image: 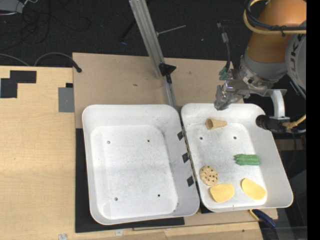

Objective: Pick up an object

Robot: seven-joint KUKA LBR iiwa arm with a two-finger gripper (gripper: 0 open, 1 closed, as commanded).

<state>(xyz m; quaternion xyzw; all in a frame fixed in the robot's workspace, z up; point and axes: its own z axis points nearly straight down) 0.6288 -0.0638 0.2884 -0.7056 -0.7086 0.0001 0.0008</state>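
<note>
Above the right bin's [280,196] back rim the gripper [223,102] hangs; whether it is open I cannot tell, and nothing shows in it. The cone [215,123] lies just below, with 4 more pieces nearer the front. Nothing picked yet.

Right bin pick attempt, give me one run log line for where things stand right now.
gripper: above right bin far rim, nothing held | cone: nearest, untouched | cookie, green piece, two yellow pieces: in bin | pick: not done
</note>
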